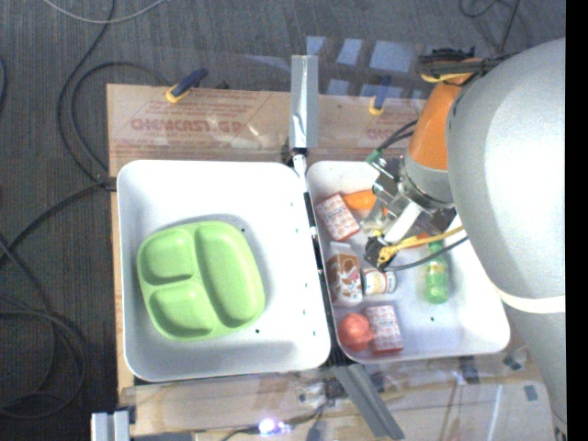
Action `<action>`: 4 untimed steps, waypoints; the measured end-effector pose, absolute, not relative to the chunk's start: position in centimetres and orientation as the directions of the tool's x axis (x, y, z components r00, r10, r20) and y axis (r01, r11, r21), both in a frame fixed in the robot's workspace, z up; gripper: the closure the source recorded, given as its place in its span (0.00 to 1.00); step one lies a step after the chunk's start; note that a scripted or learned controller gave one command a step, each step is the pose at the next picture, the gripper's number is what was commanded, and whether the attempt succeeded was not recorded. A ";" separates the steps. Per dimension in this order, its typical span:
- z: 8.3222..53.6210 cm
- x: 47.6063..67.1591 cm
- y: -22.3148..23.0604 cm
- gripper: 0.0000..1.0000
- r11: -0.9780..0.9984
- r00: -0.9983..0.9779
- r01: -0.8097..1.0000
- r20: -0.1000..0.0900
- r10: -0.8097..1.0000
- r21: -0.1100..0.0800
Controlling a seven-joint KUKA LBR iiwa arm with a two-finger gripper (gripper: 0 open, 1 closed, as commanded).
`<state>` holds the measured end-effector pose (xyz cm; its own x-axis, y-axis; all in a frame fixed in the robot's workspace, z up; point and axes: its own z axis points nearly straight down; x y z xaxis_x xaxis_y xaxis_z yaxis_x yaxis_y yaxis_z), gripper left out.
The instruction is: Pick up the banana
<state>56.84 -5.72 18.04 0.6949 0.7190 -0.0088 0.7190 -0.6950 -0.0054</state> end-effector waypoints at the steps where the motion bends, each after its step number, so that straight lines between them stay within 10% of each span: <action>1: 20.7 57.6 -4.0 1.00 -0.770 0.770 0.638 -0.010 0.638 -0.005; 4: 18.5 54.1 0.7 1.00 -0.618 0.618 0.786 -0.014 0.786 -0.017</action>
